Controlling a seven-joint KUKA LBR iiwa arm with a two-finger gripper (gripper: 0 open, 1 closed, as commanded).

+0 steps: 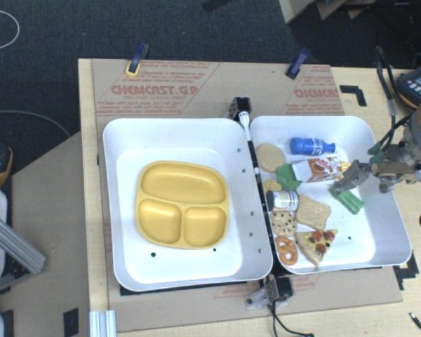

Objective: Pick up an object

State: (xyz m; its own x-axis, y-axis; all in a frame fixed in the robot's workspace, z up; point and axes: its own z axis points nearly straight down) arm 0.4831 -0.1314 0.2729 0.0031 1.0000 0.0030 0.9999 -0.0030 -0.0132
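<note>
The right white bin (379, 241) holds several toy foods. Among them are a blue bottle (312, 146), a red and white packet (325, 168), a round tan cookie (270, 157), a green piece (288, 175), a small can (285, 200), a bread slice (313, 213), a pizza slice (317, 243) and a pretzel (287, 248). My gripper (345, 183) reaches in from the right edge, low over the bin's right half. Its tip sits just above a green block (351, 202) and beside the packet's right end. I see nothing lifted.
The left white bin (119, 188) carries a yellow divided plate (182, 203). A black hinge strip (251, 167) runs between the bins. Blue clamps (136, 60) (297, 63) grip the board's far edge. Cables hang at the right.
</note>
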